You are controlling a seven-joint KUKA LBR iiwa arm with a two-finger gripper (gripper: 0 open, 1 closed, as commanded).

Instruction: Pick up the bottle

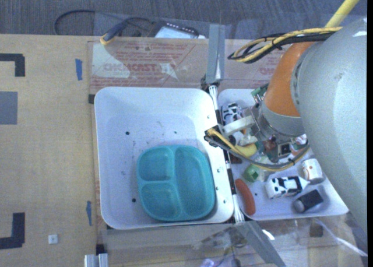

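Dark grey, the bottle (308, 200) lies on its side near the front right corner of the right bin (335, 204); we judge its long axis slanted. We place the end effector (265, 146) farther back and left of it, fingers hidden by wrist cabling, opening undeterminable. We expect a move forward-right.

Grey arm (338, 97) with orange band (285, 82) and yellow-black cables (274, 44).
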